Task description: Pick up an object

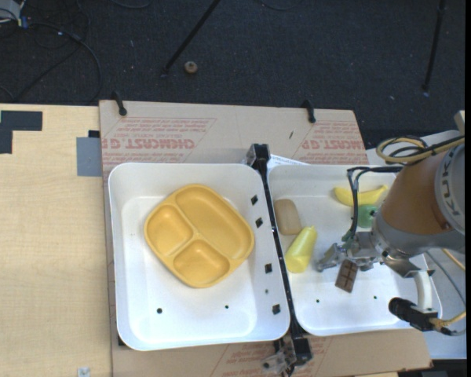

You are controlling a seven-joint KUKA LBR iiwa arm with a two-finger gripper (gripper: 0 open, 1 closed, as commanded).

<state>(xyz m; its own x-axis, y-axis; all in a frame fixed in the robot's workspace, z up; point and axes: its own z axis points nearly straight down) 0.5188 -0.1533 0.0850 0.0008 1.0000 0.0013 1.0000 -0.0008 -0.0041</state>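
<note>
My gripper [344,258] is low over the middle of the right bin [330,320], with the grey arm and its orange band [412,203] reaching in from the right. A small brown block [346,276] lies right at the gripper's lower edge, touching or nearly touching it. A yellow cylinder [301,249] lies just left of the gripper. A tan oval piece [287,216] sits beyond it by the bin divider. A yellow banana [353,195] and a green item [366,215] lie at the back, partly hidden by the arm.
The left bin [141,320] holds a yellow three-compartment plate [198,234]. A black divider strip [271,242] runs between the bins. Cables and a black fitting [412,312] hang off the arm at the right bin's front right corner.
</note>
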